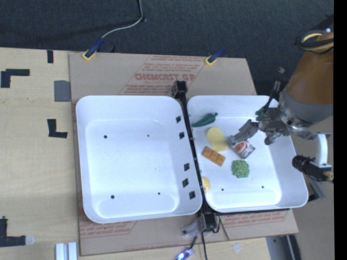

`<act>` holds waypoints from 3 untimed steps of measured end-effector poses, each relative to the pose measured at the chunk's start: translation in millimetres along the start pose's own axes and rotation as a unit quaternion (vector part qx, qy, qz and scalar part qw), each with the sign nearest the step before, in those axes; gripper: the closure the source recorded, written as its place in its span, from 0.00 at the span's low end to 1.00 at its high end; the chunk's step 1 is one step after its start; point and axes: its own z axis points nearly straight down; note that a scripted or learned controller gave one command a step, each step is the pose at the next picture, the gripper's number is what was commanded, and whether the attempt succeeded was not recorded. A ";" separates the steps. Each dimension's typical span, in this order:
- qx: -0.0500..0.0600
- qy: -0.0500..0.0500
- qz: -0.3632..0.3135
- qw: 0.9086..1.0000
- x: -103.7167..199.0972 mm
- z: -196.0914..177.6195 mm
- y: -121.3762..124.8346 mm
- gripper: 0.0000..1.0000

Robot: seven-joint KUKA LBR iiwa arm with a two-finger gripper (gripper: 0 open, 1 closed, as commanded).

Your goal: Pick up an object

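The right bin [271, 199] holds a dark green pepper [204, 119], a pale yellow lump [217, 138], a brown waffle-like block [213, 156], a green broccoli floret [240, 168] and a small red-and-white can [243, 148] lying on its side. My gripper [257, 134] hangs over the right part of this bin, its fingers spread apart and open. One finger [242, 131] sits just above the can, the other [272, 136] off to the right. Nothing is between the fingers.
The left bin [130, 210] lies beside the right one, with a black divider [187, 145] between them. A small yellow piece [205, 184] rests at the right bin's left wall. Both bins stand on a cardboard sheet [157, 77].
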 end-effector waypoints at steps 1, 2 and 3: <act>0.001 -0.001 0.000 1.000 -14.0 174.2 25.3 0.00; 0.000 0.000 0.000 1.000 -13.9 157.7 26.5 1.00; -0.001 0.000 0.003 1.000 -37.6 167.0 -38.6 1.00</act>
